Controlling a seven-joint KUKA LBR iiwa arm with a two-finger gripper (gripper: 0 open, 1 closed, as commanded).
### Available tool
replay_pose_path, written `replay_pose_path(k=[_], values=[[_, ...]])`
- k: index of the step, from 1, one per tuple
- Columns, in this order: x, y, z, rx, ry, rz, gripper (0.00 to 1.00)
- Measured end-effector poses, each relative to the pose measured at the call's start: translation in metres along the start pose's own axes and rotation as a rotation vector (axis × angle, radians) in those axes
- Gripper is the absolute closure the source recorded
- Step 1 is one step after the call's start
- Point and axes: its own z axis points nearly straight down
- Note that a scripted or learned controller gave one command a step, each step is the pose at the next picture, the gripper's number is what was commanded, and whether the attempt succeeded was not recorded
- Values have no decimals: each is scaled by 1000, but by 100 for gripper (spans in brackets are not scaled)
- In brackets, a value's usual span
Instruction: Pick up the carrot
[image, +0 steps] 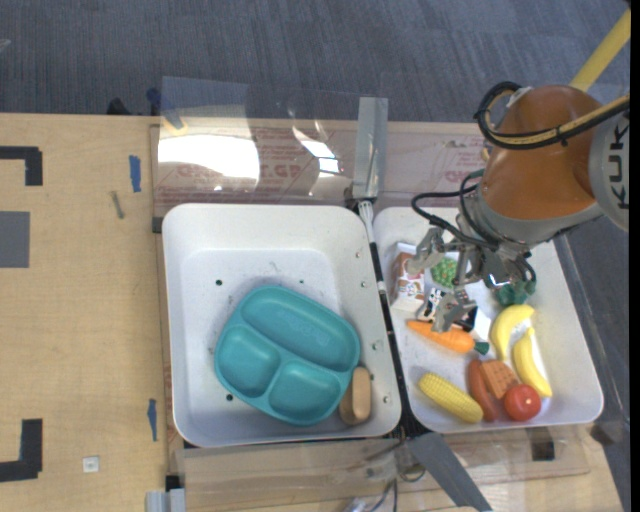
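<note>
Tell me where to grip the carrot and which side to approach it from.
Grip the carrot across its thick middle, coming straight down from above. It lies flat and roughly left-right in the right bin, so the fingers should close across its narrow width. The corn lies apart in front; the gripper sits just above it.

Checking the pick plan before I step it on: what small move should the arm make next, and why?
Probably a short drop straight down. The pincer hangs right above the carrot, which lies flat in the right bin with the banana and corn close by, so a plain vertical approach looks cleanest.
</note>
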Motion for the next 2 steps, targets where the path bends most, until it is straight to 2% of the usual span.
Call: replay_pose_path(k=[1, 2], values=[[57, -33, 96, 3, -9, -194, 0], [55, -33, 84, 6, -15, -195, 100]])
